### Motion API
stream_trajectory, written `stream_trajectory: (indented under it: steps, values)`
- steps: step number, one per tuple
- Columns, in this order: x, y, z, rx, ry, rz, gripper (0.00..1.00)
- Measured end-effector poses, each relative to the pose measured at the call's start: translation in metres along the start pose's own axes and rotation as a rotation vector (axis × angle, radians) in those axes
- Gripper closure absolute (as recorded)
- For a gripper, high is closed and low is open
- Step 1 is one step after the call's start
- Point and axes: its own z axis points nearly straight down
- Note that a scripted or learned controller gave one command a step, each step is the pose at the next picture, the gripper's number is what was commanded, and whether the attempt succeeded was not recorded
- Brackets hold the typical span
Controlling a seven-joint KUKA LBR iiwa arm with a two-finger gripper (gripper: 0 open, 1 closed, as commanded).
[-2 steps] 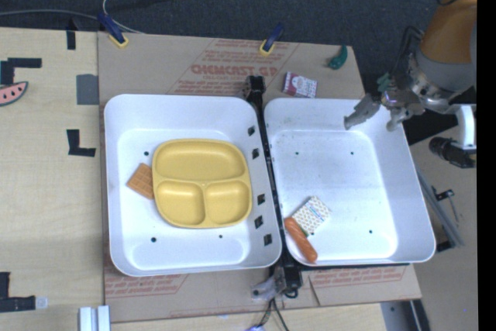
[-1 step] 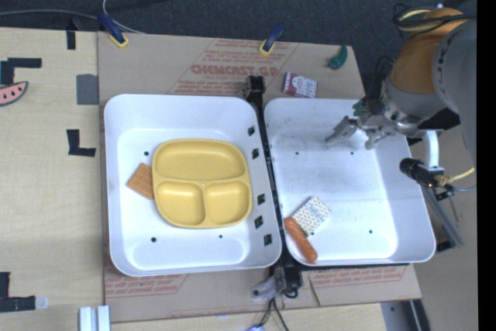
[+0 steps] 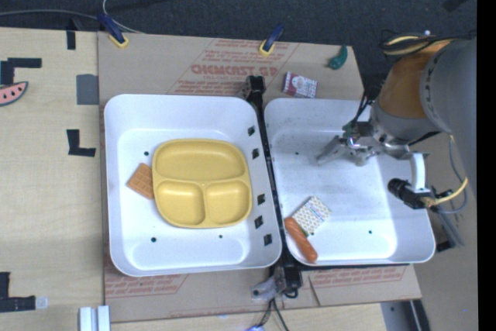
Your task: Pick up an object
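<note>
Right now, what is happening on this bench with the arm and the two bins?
A grey robot arm with an orange band reaches into the right bin from the right. Its gripper hangs over the upper part of that bin, with nothing visible between its fingers. A small patterned packet and an orange carrot-like item lie near the bin's lower left corner, apart from the gripper. The left bin holds a yellow divided plate with a brown cracker-like piece beside it.

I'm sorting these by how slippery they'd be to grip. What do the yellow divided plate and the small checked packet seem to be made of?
The yellow plate looks like moulded plastic with a smooth matte finish: uniform colour, rounded compartment ridges, soft sheen. The checked packet in the right bin seems to be printed paper or thin foil wrap; it lies flat with crisp edges, though the view is too small to be sure.
</note>
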Motion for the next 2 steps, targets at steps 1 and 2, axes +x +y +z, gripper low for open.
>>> stream_trajectory:
  steps: [1,2]
  values:
    - [-0.0008,0.0007,-0.0105,-0.004,-0.003,0.001,1.0]
    - [-0.0009,0.0007,-0.0105,-0.003,-0.002,0.001,0.0]
